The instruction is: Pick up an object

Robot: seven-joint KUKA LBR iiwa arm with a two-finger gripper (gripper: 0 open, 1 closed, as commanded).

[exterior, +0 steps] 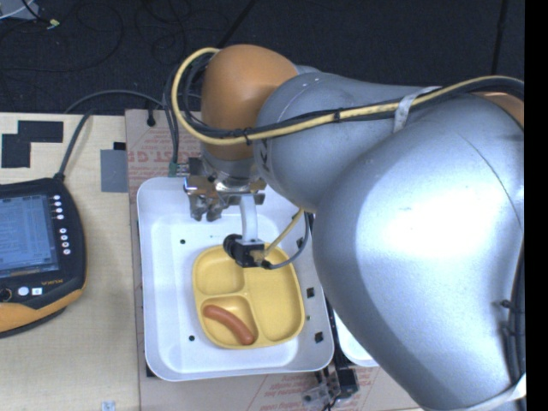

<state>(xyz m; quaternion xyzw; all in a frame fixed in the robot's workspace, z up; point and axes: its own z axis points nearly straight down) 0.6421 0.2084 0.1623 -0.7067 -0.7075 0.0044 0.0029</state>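
Nearest me, a sausage [229,324] lies in the front compartment of a yellow divided plate [287,302], set flat in the white bin [163,315], probably as something to grab. Beyond, the gripper [210,212] hangs above the bin's far end, holding nothing I can see; spread or pressed together, I cannot tell.
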